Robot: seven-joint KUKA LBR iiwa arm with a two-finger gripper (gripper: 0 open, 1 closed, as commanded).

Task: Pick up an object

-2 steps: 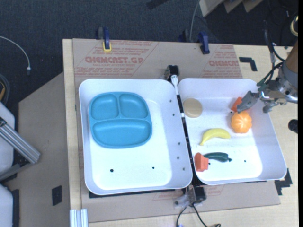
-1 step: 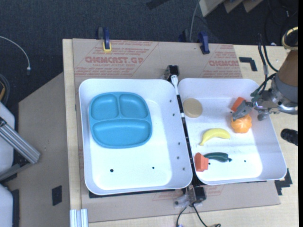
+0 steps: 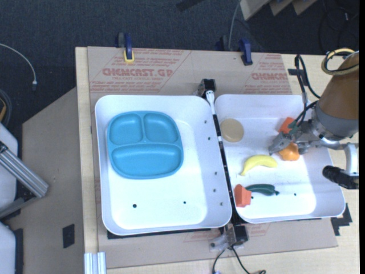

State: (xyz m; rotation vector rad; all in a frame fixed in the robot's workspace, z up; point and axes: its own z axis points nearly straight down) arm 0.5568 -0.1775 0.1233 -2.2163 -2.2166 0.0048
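Banana (image 3: 258, 164) lengthwise left-right, ends down

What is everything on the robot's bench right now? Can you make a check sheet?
Surface: brown board bearing a left white bin and a right white bin.
Job's things: in the right bin, a banana, an orange ball, a tan round disc, a dark green piece, an orange-red block.
Clutter: blue divided plate in the left bin.
Gripper: gripper low over the orange ball; grasp unclear.
Cables: black cable beside the arm; white cable on the floor.
Surroundings: dark carpet; blue clamps at the far edge.
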